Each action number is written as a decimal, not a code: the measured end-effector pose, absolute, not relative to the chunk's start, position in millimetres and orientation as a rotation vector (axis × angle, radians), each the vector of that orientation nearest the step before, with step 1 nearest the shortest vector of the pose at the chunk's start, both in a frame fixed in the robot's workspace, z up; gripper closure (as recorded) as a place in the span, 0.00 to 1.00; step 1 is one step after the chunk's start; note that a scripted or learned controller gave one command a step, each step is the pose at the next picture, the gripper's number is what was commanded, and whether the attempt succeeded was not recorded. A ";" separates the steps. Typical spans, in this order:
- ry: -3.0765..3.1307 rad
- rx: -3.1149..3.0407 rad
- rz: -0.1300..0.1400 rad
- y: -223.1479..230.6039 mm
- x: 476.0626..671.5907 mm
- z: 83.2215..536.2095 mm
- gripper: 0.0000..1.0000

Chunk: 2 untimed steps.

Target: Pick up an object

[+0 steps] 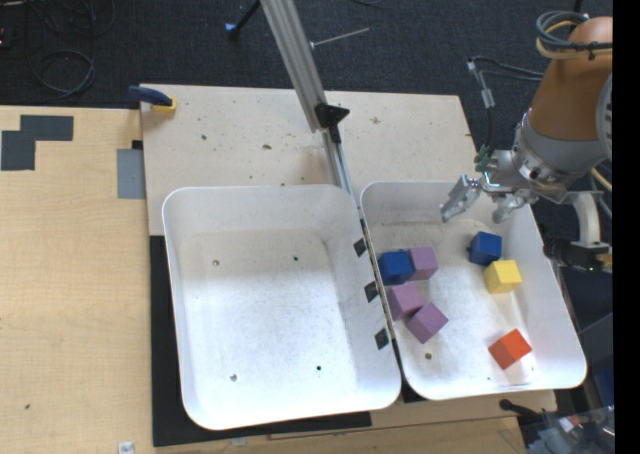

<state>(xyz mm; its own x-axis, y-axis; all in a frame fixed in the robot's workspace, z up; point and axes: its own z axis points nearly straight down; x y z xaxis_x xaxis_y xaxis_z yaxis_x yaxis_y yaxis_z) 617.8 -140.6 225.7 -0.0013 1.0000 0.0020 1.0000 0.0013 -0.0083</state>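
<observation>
Over the right bin [560, 342], up at its one o'clock corner, the grey arm [570, 102] with its orange band hangs in from the right, and the gripper [483, 198] sits at its tip with fingers spread apart and nothing between them. The left bin [200, 242], the big one at nine o'clock, carries no blocks, so every candidate lies in the right bin.

Nearest the gripper, at its six o'clock, is a blue cube [485, 248], and a yellow cube [503, 275] sits just beside it at five o'clock. That's the first risk: if the fingers come down off-centre, I'd expect them to nudge the yellow one or straddle both. Against the divider at nine o'clock of the bin, another blue cube [396, 266] touches a purple cube [423, 262], with two more purple cubes [416, 310] packed just below. That cluster looks too tight for a finger to slip in, and a try there would probably scatter them. The orange cube [511, 349] at five o'clock stands well apart, but it lies near the bin's wall, which could block a finger.
</observation>
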 end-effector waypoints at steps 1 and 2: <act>-2.222 -2.217 0.003 -140.7 618.7 228.6 0.00; -2.217 -2.216 0.008 -141.9 626.8 170.3 0.00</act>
<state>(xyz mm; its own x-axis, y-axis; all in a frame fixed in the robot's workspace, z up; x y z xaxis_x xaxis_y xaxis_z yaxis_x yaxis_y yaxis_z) 626.8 -141.9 170.3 -0.0007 1.0000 0.0011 1.0000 0.0007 -0.0084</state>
